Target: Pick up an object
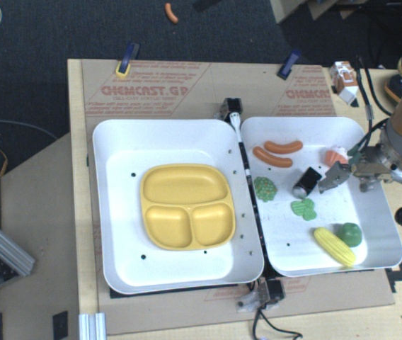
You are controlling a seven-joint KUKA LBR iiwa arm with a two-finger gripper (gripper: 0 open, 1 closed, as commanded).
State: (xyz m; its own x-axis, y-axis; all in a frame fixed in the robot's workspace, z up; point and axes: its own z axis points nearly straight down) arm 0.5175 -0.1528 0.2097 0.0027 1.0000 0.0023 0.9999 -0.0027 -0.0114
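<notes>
The right bin (381,227) holds several small items. Two orange sausages (279,154) lie side by side at its back. A green broccoli piece (265,188) sits near the divider, with a smaller green piece (303,207) right of it. A yellow corn cob (334,246) and a green pepper (350,234) rest at the front right. A black cylinder (305,183) stands tilted mid-bin. My gripper (330,179) hangs low over the bin, just right of the cylinder. A red-and-white item (336,156) lies just behind the gripper, partly hidden by it.
The left bin (109,190) holds a yellow divided plate (187,205). The arm (399,154) reaches in over the right bin's right rim. Blue clamps (126,60) grip the board's back edge. A small orange piece (171,12) lies on the floor beyond.
</notes>
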